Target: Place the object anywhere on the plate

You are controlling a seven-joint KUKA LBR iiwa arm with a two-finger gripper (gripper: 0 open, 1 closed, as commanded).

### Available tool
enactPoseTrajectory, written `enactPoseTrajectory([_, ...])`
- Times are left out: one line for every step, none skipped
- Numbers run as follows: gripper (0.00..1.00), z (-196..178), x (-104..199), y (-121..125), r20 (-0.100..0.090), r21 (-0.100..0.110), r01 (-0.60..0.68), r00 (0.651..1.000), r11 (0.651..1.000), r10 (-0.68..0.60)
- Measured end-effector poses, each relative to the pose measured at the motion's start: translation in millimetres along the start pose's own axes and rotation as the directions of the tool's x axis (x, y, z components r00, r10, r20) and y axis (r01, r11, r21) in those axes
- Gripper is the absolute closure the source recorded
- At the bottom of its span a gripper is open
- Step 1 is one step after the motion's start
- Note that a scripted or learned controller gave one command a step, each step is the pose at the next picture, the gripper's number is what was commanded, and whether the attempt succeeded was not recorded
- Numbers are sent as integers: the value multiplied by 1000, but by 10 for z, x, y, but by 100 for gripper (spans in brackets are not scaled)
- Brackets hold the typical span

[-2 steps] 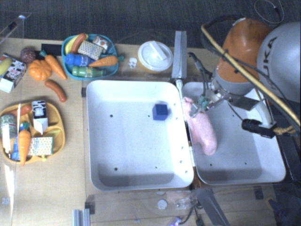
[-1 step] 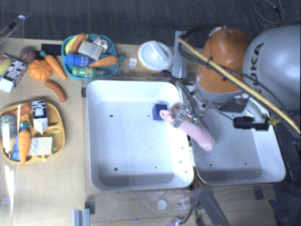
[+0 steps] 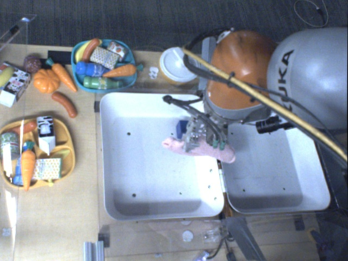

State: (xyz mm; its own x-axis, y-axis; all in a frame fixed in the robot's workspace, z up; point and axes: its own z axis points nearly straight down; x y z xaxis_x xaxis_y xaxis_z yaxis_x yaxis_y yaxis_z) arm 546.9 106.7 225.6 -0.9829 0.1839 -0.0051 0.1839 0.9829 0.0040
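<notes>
Two shallow white bins sit side by side on the wooden bench: the left bin (image 3: pixel 136 200) and the right bin (image 3: pixel 283 197). The grey arm with its orange band (image 3: pixel 239 69) reaches in from the right, and its two-finger gripper (image 3: pixel 204 140) hangs at the left bin's right edge, directly over a flat pink soft object (image 3: pixel 225 153) that lies across the seam between the bins. Whether the pincer is spread or pressed together cannot be told. Beyond the left bin's far right corner rests a round white plate with a yellow rim (image 3: pixel 175 65).
</notes>
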Motion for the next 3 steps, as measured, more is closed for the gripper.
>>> enactPoseTrajectory([100,65,272,510,0,0,187,982,982,-187])
enactPoseTrajectory([100,19,517,966,-2,0,189,982,982,-189])
enactPoseTrajectory([0,17,514,964,-2,0,188,982,982,-188])
